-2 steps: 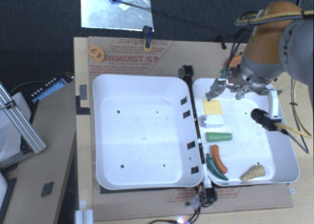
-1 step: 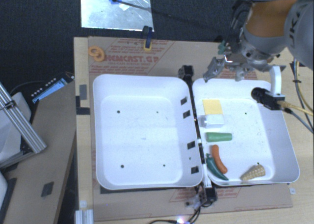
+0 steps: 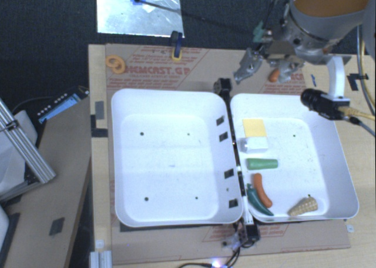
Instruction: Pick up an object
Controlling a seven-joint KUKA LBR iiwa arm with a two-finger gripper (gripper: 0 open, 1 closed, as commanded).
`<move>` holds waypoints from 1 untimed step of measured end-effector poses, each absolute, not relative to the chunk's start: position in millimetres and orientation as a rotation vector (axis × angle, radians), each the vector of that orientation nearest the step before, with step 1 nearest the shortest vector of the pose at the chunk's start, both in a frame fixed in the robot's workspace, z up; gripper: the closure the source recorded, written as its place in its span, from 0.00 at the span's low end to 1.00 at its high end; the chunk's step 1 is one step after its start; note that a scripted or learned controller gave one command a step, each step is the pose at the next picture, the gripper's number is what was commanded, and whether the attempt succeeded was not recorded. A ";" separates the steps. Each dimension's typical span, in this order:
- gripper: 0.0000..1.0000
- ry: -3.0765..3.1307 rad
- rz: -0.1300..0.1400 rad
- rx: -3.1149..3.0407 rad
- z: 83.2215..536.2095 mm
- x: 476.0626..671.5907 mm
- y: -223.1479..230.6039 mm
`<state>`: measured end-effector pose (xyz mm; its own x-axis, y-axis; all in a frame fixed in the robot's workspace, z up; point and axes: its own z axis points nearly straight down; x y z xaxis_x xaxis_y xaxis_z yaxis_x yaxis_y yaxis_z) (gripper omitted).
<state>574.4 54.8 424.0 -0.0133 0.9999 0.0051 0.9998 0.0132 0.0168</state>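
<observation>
I see the gripper (image 3: 267, 73) raised above the right bin (image 3: 329, 143), fingers apart. A small orange obj (image 3: 274, 76) sits between them, possibly held.

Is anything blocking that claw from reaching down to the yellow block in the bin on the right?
Nothing visible does. The gripper hangs above the right bin's far rim, and the yellow block lies uncovered below it, with a white block touching its near side.

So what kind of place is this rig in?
Likely a robotics lab: a bench with two white bins, toy-like items such as a yellow block, clamps and cables, and the arm's gripper overhead.
</observation>
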 end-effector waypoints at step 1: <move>1.00 2.228 0.008 2.208 426.6 575.4 49.6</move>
<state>575.4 49.6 426.6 -0.0092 1.0000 0.0000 0.9999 0.0092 0.0069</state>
